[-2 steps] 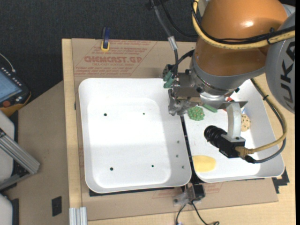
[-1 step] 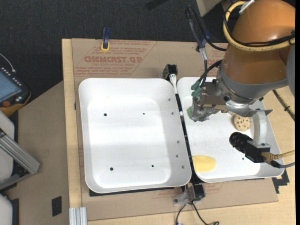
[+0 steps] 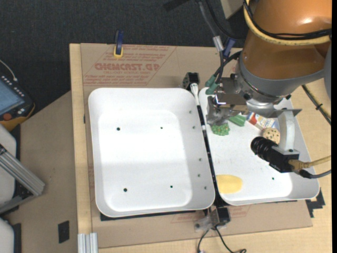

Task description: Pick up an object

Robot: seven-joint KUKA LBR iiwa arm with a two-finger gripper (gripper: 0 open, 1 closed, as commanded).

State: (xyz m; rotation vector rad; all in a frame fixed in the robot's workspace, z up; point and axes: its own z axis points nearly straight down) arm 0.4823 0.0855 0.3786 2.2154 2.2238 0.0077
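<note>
Though down with gripper (image 3: 217,115) at green piece (image 3: 221,128), far left in right bin (image 3: 247,165), lifted nothing. Cannot tell if spread or pinching.

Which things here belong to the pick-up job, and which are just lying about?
Belonging to the job:
gripper
right bin
green object below the gripper
yellow flat piece
speckled round piece

Just lying about:
left bin
cardboard sheet under the bins
blue clip at the sheet's far edge
</note>
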